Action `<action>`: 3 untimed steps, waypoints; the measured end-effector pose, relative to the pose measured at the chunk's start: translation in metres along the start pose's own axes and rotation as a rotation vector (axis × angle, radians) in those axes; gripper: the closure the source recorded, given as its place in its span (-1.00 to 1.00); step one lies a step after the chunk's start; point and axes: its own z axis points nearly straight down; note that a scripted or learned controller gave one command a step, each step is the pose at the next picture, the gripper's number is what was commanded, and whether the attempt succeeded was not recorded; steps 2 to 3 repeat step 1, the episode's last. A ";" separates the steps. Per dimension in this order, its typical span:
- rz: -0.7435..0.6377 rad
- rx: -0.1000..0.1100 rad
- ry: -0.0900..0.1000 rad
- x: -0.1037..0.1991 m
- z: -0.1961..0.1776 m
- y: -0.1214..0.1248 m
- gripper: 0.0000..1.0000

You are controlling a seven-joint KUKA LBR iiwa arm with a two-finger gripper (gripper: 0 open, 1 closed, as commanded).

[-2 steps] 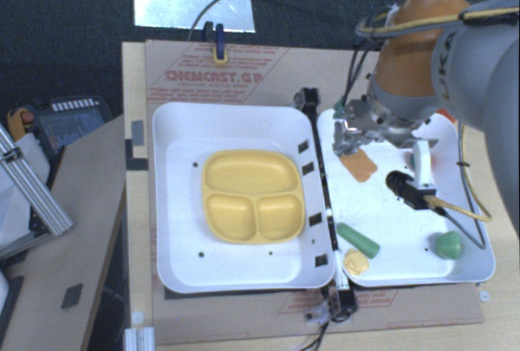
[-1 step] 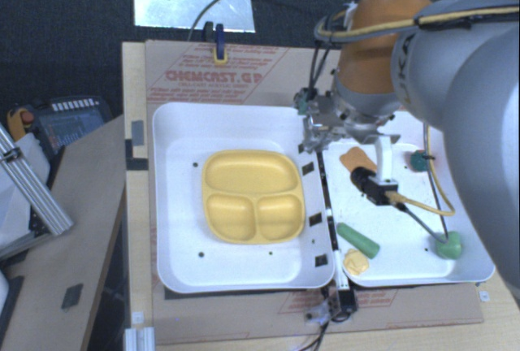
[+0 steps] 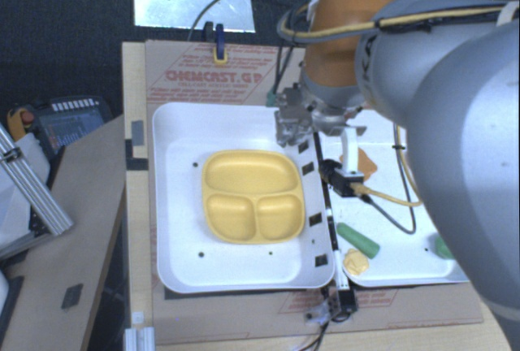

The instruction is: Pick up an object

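A yellow three-compartment plate lies in the middle of the left white bin. My gripper hangs over the divider between the two bins, just above the plate's far right corner. The bulky grey arm and its orange band cover much of the right bin. In that bin I see a green cylinder, a small yellow piece, an orange piece and a bit of another green thing beside the arm.
A black-marked divider runs between the bins. Cables loop from the wrist down over the right bin. A cardboard sheet lies behind the bins, and a metal rail and a device stand at the left.
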 end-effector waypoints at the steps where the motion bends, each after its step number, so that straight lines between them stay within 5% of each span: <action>1: 0.004 0.001 -0.002 -0.003 0.000 0.000 -1.00; 3: 0.004 0.001 -0.002 -0.003 0.000 0.000 -1.00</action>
